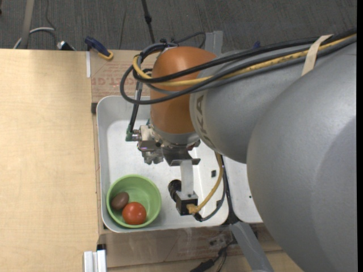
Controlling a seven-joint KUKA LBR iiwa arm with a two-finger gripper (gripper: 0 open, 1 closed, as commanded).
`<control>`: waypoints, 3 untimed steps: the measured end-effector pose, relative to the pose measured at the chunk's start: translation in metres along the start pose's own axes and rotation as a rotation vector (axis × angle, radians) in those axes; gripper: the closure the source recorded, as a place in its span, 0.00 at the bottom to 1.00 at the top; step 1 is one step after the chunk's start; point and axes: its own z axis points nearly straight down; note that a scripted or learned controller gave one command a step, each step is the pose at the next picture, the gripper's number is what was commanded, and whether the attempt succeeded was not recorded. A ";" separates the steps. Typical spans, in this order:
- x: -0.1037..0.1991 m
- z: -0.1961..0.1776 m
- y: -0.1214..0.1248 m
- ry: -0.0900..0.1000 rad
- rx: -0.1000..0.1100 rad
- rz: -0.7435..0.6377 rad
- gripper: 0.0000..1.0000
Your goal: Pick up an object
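White bin (105, 152) on the tabletop (45, 152), sitting on a cardboard sheet (116, 75). The grey arm (295, 140) comes in from the right and covers most of the bin's right side. The orange band (176, 89) sits over the bin's upper middle. Black and yellow cables (227, 61) run along the arm and loop around the band.

The jaws point down over the middle of the bin, just up and to the right of the green bowl (150, 188) as seen here. They are seen from above and crowded by wrist hardware, so I cannot tell if they are released or clenched. Nothing is visibly grasped.

Pickable things: a red round object (134, 213) and a smaller brown object (119, 200). Both are inside the green bowl at the bin's lower left corner, touching each other, with the brown one up and to the left of the red. The bowl wall rings them on every side. The bowl is close to the bin's left and bottom walls.

The bin floor to the left of the wrist is bare white. A blue and yellow clamp-like tool (97, 47) lies outside the bin at the tabletop's far edge. Grey carpet floor (238, 4) lies beyond.
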 end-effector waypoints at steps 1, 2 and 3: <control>-0.050 0.108 -0.018 0.000 0.003 -0.260 1.00; -0.012 0.045 0.003 0.000 0.002 0.044 1.00; 0.002 -0.033 -0.010 0.000 0.000 0.034 1.00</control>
